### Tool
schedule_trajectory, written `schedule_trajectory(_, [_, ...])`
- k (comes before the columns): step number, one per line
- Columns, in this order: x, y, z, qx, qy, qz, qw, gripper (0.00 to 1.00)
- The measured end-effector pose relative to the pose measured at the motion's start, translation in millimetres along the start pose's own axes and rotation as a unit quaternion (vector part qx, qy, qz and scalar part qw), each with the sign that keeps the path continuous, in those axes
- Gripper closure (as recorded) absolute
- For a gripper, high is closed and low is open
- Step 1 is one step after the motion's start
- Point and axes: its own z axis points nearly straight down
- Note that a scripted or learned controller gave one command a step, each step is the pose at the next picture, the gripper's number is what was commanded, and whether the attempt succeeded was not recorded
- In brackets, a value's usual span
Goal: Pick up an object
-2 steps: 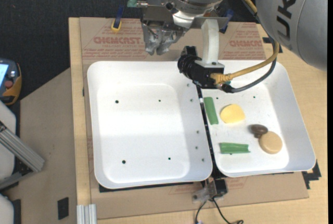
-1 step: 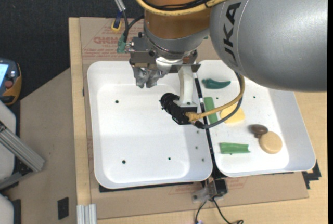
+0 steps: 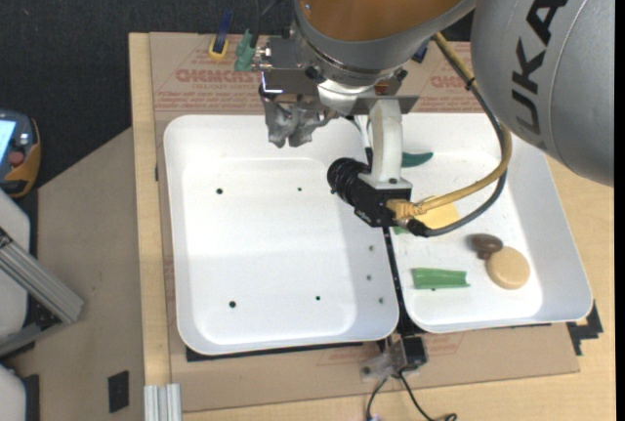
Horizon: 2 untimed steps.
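1. Cardboard covers the surface (image 3: 156, 214) beneath two white bins, and in the right bin (image 3: 547, 214) we see a tan disc (image 3: 509, 268), a brown lump (image 3: 484, 244) touching it, and a green wedge (image 3: 439, 279) nearby.
2. We find the claw (image 3: 293, 124) over the left bin (image 3: 264, 253)'s far edge; whether it is parted, we cannot tell.

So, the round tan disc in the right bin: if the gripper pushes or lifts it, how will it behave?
The tan disc lies flat, so it probably slides, not rolls. It looks thick and solid, likely stiff. It touches a brown piece, which a push may also move. Its low round edge could slip from the fingers.
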Motion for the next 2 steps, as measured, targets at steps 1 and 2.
schedule_trajectory(1, [-0.7,-28.4,29.3,0.008,-0.003,0.001,1.0,1.0])
schedule_trajectory(2, [-7.6,-30.8,190.5,0.013,-0.006,0.002,0.9999,1.0])
